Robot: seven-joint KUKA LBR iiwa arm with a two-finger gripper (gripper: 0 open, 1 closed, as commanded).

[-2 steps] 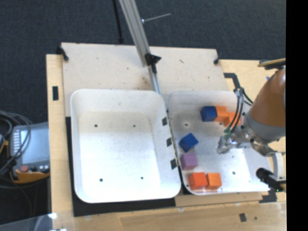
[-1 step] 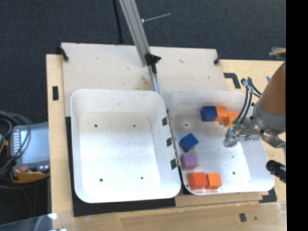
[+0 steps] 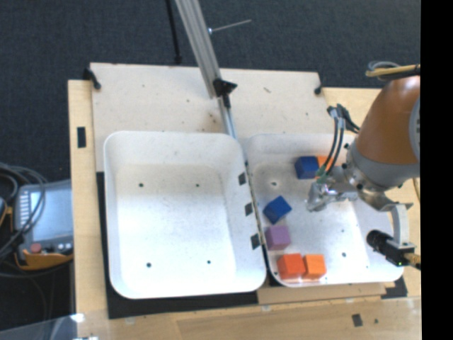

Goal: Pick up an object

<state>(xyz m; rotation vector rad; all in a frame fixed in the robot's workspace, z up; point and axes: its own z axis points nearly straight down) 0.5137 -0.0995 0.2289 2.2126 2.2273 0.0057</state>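
Several small blocks lie in the right bin (image 3: 354, 225). A blue block (image 3: 306, 166) sits near the back, with an orange piece (image 3: 324, 161) partly hidden just right of it. Another blue block (image 3: 277, 208) lies toward the left wall, a purple block (image 3: 277, 236) just in front of it. Two orange blocks (image 3: 291, 265) (image 3: 314, 265) rest side by side at the front edge. My gripper (image 3: 316, 200) hangs over the middle of this bin, right of the second blue block and below the first, with no block seen between its tips.
The left bin (image 3: 177, 214) stands beside the right one. A slanted metal pole (image 3: 205, 55) rises from the back between the bins. A monitor and cables (image 3: 39, 218) sit off the bench's left side.
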